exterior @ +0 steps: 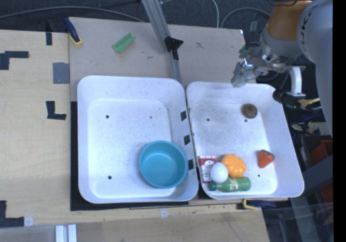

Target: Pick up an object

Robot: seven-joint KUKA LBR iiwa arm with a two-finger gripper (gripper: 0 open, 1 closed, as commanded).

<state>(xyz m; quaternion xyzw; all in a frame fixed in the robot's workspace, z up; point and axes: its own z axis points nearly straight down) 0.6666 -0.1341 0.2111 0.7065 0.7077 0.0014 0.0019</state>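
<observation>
The green bottle (231, 184) lies on its side at the right bin's (281, 122) near edge, far from the end effector (239, 77), touching a white egg (219, 172) and an orange fruit (234, 164). It looks light, stiff and slick (likely plastic); grip across its middle. Whether the end effector is spread, I cannot tell.

Left bin (94, 95): floor bare across the far half and left side; a round blue plastic bowl (163, 164) blocks the near right corner.
Right bin (281, 122): open floor in the middle and far left; a small brown disc (249, 110) sits far right.
Right bin, near edge: crowded by a white egg-shaped ball (219, 172), orange toy fruit (234, 164), green bottle (232, 184), small red carton (206, 166); a red toy strawberry (265, 158) stands apart, right.
Between bins: a slanted grey metal pole (157, 16) crosses above the far side.
</observation>
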